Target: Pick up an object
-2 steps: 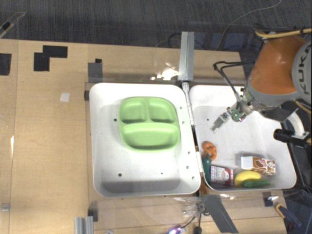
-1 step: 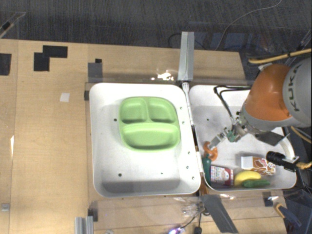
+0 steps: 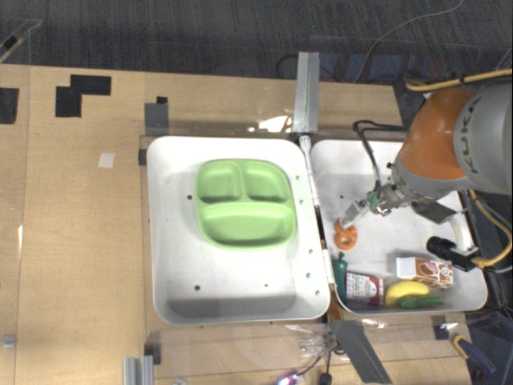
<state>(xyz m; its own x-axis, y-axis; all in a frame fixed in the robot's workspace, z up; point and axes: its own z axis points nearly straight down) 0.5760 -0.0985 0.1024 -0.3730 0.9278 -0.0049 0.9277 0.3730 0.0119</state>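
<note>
Wooden bench (image 3: 72, 239) w/ 2 shallow white plastic bins side by side. Left bin (image 3: 172, 287) holds 1 green divided plate (image 3: 243, 201), 3 compartments, smooth, rounded corners. Right bin (image 3: 337, 167) holds approx. 5 small items. Grey arm (image 3: 489, 135) w/ orange band reaches in from the right, above the right bin; gripper (image 3: 375, 203) hangs over the bin's middle, can't tell if the fingers are apart or together. 1 orange ring-shaped piece (image 3: 345, 237) lies just beside and below the gripper tip. Along the near wall: 1 dark red packet (image 3: 365, 287), 1 yellow banana (image 3: 407, 290), 1 green veg (image 3: 422, 301), 1 small carton (image 3: 433, 272).
</note>
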